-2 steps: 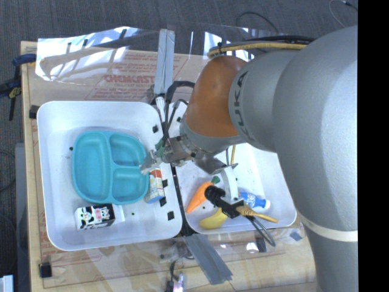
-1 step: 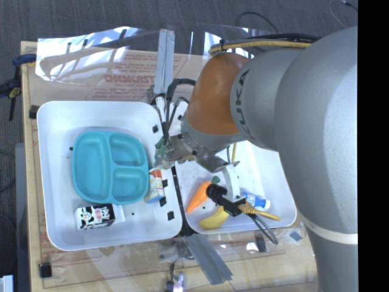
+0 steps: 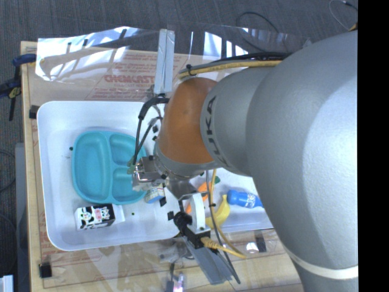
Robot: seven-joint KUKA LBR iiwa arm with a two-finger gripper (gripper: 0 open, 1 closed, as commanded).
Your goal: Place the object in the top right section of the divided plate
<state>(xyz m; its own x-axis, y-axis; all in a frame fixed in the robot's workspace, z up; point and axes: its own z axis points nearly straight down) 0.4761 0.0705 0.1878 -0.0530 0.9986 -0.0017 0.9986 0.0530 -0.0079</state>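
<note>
- The big grey arm (image 3: pixel 292 145) fills the right half of the frame and reaches left across the bench, its orange band (image 3: pixel 185 123) sitting near the middle of the picture.
- Below the orange band, the wrist hardware, black cables and brackets crowd the centre of the frame just right of the plate.
- The gripper (image 3: pixel 146 176) seems to be at the plate's right edge, low centre-left in the frame; I cannot tell whether it is spread or pressed together, because the wrist and cables hide it.
- The divided plate (image 3: pixel 100 166) is turquoise and lies in the left white bin (image 3: pixel 51 139), in the left-centre part of the frame; its right-hand sections are partly covered by the wrist.
- Which item is the object to be placed cannot be told for sure; nothing can be seen pinched in the gripper.
- A small black-and-white box (image 3: pixel 95 216) lies in the same bin just below the plate, toward the lower left, apart from the gripper.
- A blue bottle (image 3: pixel 243 199) lies to the right of the wrist, under the arm, lower centre-right.
- A yellow banana (image 3: pixel 222 212) and an orange piece (image 3: pixel 197 210) lie just left of the bottle, close under the wrist.
</note>
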